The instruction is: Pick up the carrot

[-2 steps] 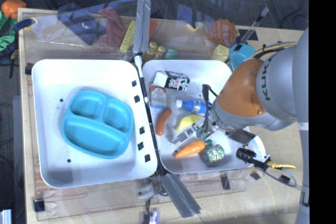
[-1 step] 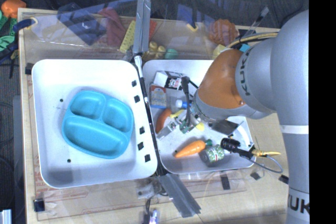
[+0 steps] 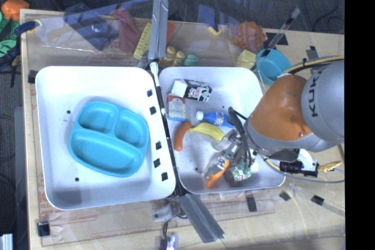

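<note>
The carrot is a small orange piece lying near the front edge of the right bin. My gripper hangs low in that bin, just above and to the right of the carrot, below the grey and orange wrist. Cables and the gripper body cover the spot where it meets the carrot, so contact is unclear. A small green and dark object lies right beside the carrot under the gripper.
The right bin also holds a reddish sausage, a banana, a small carton, a black-and-white box and a blue bottle. A blue sectioned tray lies in the left bin. Toys sit behind the bins.
</note>
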Tool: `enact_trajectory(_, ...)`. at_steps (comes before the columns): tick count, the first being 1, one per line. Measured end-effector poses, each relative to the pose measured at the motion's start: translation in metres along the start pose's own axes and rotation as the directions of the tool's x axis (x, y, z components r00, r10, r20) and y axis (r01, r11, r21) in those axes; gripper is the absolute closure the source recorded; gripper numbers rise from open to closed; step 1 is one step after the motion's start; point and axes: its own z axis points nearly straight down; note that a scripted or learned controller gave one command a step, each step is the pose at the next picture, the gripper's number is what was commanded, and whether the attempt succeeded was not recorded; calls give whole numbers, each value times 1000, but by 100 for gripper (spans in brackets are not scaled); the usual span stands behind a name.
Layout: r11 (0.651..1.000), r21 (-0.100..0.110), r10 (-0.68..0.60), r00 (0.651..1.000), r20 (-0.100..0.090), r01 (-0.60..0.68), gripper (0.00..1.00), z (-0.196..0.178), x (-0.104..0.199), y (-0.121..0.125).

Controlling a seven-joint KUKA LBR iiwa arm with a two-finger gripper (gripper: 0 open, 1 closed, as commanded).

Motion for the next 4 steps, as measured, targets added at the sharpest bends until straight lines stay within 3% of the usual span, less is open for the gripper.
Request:
enact_trajectory(1, 931, 1, 365, 931, 2, -365, 0, 0, -31, 44)
enact_trajectory(2, 933, 4, 361, 933, -3, -360, 100, -6, -31, 44)
enact_trajectory(3, 933, 4, 360, 933, -3, -360, 0, -6, -31, 44)
enact_trajectory(4, 957, 0, 289, 957, 0, -289, 0, 0, 5, 6)
